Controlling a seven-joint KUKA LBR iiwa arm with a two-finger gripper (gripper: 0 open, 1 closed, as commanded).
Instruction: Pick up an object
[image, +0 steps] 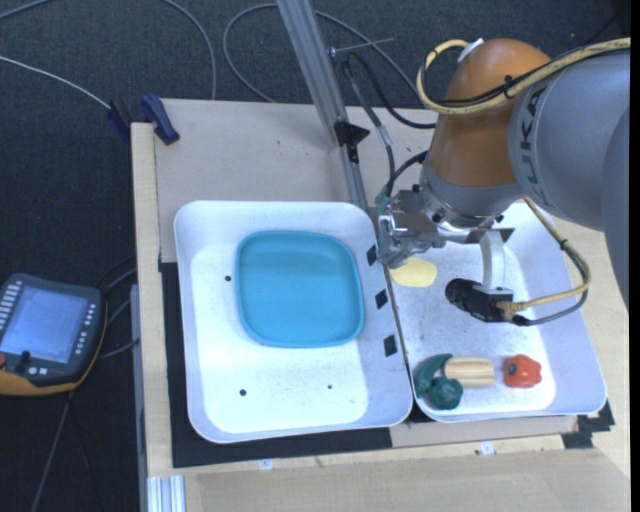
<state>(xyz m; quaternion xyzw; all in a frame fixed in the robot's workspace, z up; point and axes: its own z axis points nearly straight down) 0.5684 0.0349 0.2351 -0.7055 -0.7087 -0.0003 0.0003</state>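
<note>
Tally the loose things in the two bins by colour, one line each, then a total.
Blue: 1, the plate in the left bin
Yellow: 1, the flat piece under the arm
Green: 1, the green item
Tan: 1, the tan block
Red: 1, the red item
Total: 5

I'm working in a robotics lab: a wooden table (250, 150) on dark carpet (60, 150), loose cables (200, 40) trailing behind, and a teach pendant (45, 330) lying beside it.
</note>
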